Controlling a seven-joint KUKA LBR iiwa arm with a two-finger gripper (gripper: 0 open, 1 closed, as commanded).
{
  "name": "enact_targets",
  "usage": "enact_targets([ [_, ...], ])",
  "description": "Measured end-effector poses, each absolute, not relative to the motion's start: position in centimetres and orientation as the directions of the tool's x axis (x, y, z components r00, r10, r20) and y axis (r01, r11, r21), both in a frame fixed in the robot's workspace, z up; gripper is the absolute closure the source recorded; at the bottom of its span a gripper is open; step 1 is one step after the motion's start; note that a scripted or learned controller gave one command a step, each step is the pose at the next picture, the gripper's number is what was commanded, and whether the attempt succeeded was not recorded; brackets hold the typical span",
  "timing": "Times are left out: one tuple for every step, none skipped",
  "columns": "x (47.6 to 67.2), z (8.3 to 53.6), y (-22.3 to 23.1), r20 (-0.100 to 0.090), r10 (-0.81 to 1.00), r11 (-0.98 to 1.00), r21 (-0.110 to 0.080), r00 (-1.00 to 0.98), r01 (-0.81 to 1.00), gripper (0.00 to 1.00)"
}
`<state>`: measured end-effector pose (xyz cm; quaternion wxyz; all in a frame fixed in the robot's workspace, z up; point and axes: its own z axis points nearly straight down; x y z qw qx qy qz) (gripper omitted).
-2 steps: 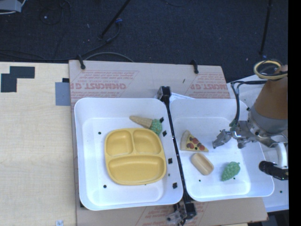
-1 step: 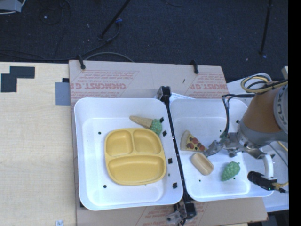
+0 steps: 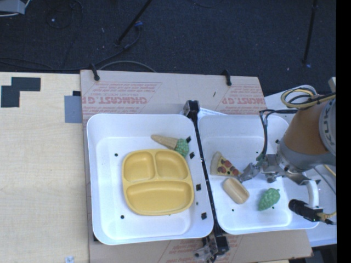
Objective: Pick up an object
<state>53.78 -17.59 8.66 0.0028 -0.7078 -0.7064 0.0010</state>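
In the right bin [image 3: 274, 126] lie a pizza slice [image 3: 224, 165], a tan bread roll [image 3: 236, 190] and a green bunch of grapes [image 3: 269, 198]. My gripper [image 3: 252, 171] hangs low over this bin, just right of the pizza slice and above the roll, with the grapes to its lower right. Nothing shows as held in it. The grey arm with its orange band [image 3: 305, 136] reaches in from the right.
The left bin [image 3: 104, 147] holds a yellow divided plate [image 3: 158, 181] and a cone with a green top [image 3: 173, 143] near its back right. A black divider [image 3: 201, 169] runs between the bins. A cardboard sheet [image 3: 164, 95] lies under both.
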Motion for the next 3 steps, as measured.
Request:
enact_targets([
  [53.8, 9.6, -17.6, 0.004, 1.000, -0.004, -0.007, 0.004, 1.000, 1.00],
  [54.4, 15.4, -17.1, 0.001, 1.000, 0.003, -0.001, -0.003, 1.000, 1.00],
  [54.5, 20.3, -17.2, 0.000, 1.000, 0.003, 0.000, -0.003, 1.000, 1.00],
])
